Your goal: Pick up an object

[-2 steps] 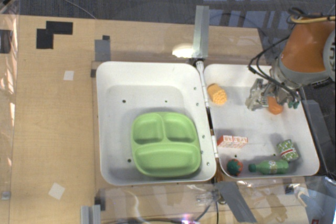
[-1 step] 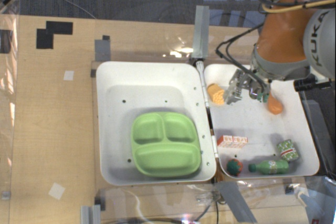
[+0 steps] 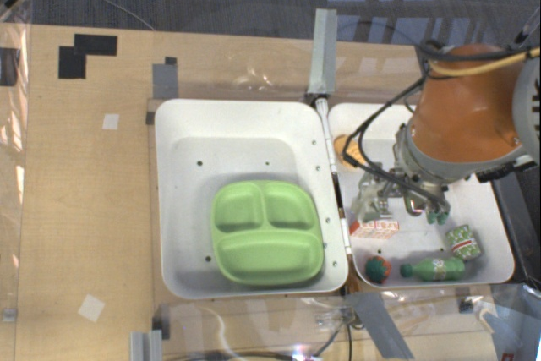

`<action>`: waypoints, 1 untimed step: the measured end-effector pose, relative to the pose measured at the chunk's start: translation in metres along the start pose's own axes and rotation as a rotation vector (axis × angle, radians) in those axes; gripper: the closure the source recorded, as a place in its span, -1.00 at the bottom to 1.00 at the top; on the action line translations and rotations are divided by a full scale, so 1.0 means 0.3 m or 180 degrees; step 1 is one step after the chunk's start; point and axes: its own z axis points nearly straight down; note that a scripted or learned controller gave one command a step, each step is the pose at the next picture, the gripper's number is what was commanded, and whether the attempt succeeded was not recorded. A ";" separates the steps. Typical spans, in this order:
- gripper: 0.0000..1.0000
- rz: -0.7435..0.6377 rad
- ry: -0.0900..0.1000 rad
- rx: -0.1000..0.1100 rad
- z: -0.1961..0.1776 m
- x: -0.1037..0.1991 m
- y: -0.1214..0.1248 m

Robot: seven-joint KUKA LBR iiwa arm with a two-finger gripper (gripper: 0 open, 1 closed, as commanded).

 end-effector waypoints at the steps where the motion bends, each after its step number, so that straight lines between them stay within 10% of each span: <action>1: 1.00 0.0477 -0.0001 -0.0003 0.001 -0.042 0.154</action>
